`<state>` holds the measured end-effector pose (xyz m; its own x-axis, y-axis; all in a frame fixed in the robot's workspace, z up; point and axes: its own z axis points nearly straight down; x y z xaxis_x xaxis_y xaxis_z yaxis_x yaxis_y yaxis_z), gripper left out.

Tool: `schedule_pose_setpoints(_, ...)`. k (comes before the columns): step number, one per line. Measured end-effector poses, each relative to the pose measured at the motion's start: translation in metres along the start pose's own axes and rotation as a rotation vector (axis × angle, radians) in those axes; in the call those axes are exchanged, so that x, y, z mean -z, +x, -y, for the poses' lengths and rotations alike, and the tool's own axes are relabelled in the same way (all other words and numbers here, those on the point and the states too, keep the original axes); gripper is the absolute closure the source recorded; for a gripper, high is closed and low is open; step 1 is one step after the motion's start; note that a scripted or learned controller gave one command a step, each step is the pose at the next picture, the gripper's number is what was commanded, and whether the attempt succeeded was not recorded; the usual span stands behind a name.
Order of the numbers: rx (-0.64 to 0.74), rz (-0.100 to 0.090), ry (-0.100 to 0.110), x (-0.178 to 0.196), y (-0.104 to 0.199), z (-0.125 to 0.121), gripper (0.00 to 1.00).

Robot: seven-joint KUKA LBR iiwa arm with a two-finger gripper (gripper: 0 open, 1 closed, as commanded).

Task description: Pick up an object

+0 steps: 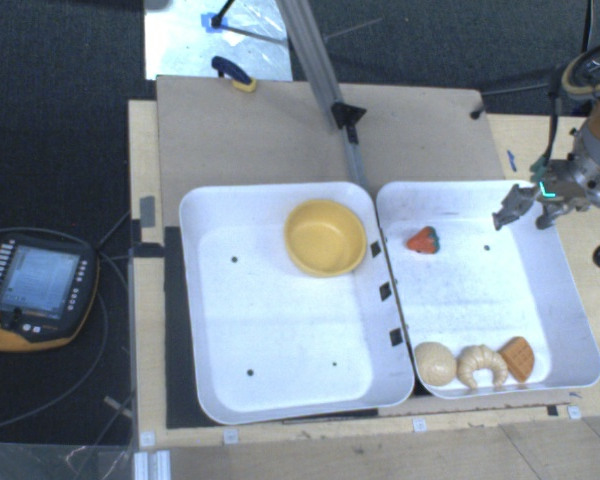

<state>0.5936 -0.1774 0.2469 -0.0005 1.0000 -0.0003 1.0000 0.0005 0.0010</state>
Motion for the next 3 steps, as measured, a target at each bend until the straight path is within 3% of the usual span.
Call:
schedule_pose_setpoints(1,0.0,0.0,0.0,0.0,0.0,0.0,0.0)
schedule_pose_setpoints(3,0.0,-0.001,0.004,-0.084,0.002,-0.002,0.0)
